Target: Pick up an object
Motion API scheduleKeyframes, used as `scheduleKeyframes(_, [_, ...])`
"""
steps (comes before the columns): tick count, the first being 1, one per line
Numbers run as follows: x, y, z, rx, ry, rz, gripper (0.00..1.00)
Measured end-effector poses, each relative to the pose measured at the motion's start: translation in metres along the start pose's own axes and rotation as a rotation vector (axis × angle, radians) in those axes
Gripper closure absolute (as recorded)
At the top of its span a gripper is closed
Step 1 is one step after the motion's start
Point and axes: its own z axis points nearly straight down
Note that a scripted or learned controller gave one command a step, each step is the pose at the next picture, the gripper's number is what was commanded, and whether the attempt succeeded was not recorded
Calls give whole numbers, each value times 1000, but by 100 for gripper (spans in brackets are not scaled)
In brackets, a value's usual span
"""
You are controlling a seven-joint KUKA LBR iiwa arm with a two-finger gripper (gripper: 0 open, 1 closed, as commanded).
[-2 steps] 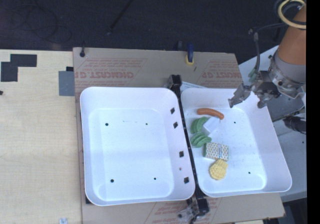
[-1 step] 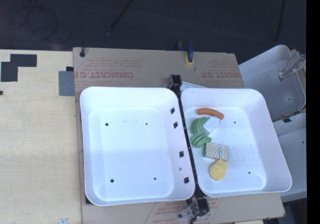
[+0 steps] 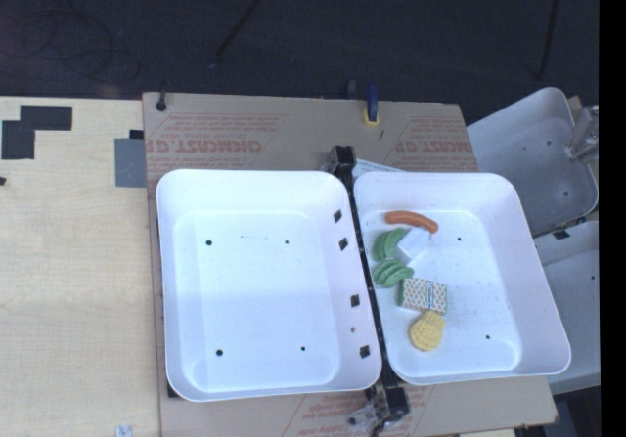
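Camera view, fixed overhead: two white bins on desk (image 3: 78,259). Left bin (image 3: 186,200) sits at centre; right bin (image 3: 509,200) holds all items along its left side: orange sausage (image 3: 411,221), green pods (image 3: 390,259), patterned block (image 3: 424,295), yellow piece (image 3: 426,332). End effector state: cannot tell. Best pick, in my judgement: sausage, lying apart from others; approach vertically, closing across its narrow width. Cardboard (image 3: 245,132) under bins bears reddish print, upside down and partly legible, approx. "CHOICEST".
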Motion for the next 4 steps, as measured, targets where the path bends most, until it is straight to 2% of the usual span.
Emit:
scheduleKeyframes(1, [23, -60, 74, 9, 4, 6, 100])
scheduleKeyframes(2, [105, -82, 59, 0, 3, -6, 100])
scheduleKeyframes(3, [173, -71, 167, 10, 3, -4, 100])
scheduleKeyframes(4, [122, -82, 157, 1, 0, 6, 100])
